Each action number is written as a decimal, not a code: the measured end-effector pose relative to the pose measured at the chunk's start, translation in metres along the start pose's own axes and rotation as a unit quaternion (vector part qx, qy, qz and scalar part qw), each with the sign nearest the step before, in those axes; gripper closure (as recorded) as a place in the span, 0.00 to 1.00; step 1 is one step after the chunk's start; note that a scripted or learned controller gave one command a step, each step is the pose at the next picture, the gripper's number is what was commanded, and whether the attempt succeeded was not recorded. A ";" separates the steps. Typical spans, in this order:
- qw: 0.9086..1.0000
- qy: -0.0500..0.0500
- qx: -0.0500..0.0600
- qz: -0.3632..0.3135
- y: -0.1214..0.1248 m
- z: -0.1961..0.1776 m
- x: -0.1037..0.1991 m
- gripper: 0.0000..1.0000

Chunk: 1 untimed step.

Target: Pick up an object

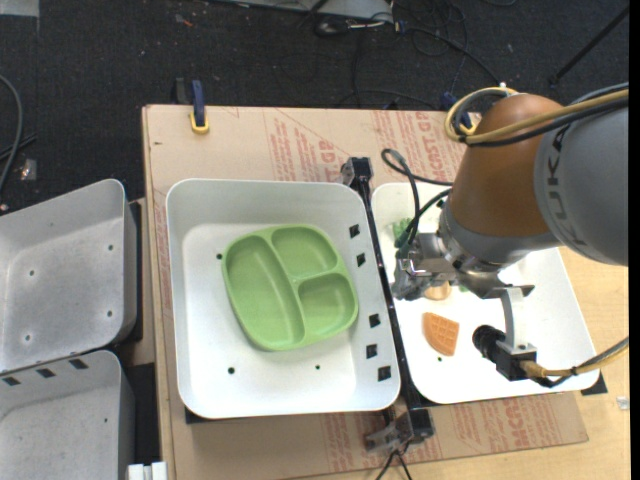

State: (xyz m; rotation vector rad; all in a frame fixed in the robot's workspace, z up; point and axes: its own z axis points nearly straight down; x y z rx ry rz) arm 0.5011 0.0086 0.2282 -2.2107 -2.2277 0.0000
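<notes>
Orange, wedge-shaped toy with a ridged face (pixel 441 333) is lying flat on the floor of the right-hand shallow white bin (pixel 560 308), near that bin's front-left part and apart from its walls. Just beside it, towards the back, a small tan rounded object (pixel 437 290) is sitting partly under the arm's wrist; a bit of green (pixel 402 232) is showing further back along the left wall, too hidden to identify. The left-hand shallow white bin (pixel 190 298) is holding a light green plastic plate with three compartments (pixel 290 286), lying flat near its centre.

The grey arm with the orange band (pixel 520 178) is reaching in from the right and hanging over the right bin. The claw (pixel 420 273) is sitting low at the bin's left side, above the tan object; the wrist is covering its tip, so how far it is open, and whether anything is in it, cannot be told.

Judgement: the step in hand is the descent onto a target. To do it well, the claw should be centring over one item alone, the wedge being the clearer choice, aligning across its narrow width and staying off the bin wall. The wood-coloured surface (pixel 260 138) is carrying both bins.
</notes>
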 end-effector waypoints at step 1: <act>1.000 -0.001 -0.001 0.000 0.002 -0.005 0.045 1.00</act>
